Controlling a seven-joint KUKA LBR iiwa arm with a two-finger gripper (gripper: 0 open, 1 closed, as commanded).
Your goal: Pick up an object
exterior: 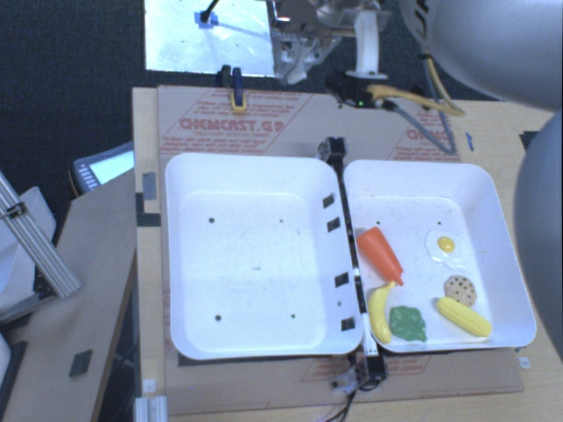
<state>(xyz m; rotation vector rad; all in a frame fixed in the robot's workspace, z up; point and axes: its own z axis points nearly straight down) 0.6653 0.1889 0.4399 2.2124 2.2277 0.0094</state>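
Orange carrot (381,252) in the right bin (506,236), near the divider, long axis slanting from upper left to lower right, banana (380,313) just below. Claw (295,64) well above, beyond the bins' far edge, left of the carrot; finger state impossible to tell.

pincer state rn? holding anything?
Pincer: raised above the bench behind the bins, nothing seen between its fingers; open or closed cannot be told.

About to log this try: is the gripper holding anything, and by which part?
Nothing shows between the fingers of the gripper, which hangs above the bench beyond the bins.
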